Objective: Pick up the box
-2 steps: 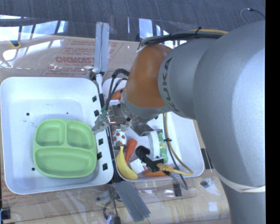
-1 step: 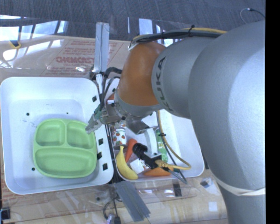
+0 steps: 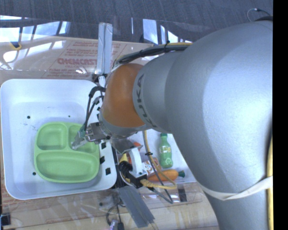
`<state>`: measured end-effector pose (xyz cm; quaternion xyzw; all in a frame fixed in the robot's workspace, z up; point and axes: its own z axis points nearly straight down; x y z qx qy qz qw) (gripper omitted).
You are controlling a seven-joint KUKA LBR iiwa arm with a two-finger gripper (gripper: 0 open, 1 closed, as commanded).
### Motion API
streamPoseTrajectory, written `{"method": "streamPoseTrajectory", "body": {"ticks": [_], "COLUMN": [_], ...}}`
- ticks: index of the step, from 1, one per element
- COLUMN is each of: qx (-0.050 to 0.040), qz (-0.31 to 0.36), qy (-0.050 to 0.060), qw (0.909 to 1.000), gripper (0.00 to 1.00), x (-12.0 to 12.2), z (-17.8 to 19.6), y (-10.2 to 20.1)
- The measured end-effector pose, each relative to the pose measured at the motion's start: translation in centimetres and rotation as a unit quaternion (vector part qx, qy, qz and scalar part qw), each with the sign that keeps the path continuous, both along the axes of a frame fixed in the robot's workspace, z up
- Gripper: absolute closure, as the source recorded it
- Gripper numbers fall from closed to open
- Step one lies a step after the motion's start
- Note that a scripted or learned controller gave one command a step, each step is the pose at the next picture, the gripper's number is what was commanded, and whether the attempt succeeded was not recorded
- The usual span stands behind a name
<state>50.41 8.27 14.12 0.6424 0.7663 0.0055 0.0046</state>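
Filling the right of the frame, the grey arm point(image 3: 216, 114) is reaching down over the left bin point(image 3: 14, 109), its jaws hovering at the green tray point(image 3: 62, 159), their state I cannot tell, while the box is probably lying hidden under the arm.

This looks like a robotics lab: a big grey arm point(image 3: 211, 114) with an orange band reaches in from three o'clock over white bins point(image 3: 19, 99) on a bench point(image 3: 62, 61), with loose cables point(image 3: 149, 181) trailing at six o'clock.
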Motion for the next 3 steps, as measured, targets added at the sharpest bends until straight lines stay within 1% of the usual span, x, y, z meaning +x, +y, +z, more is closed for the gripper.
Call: {"method": "streamPoseTrajectory", "body": {"ticks": [1,2,3], "qx": [-0.0026,0.0025,0.0179], "qz": [0.027,-0.044,-0.026], "qy": [-0.030,0.000,0.002], "qw": [0.9992,0.9991,0.9995], "gripper": [0.00,0.00,1.00], "x": [0.2,1.5,1.4], "z": [-0.8,-3.7,-2.6], "y": [0.6,2.1,4.7]}}
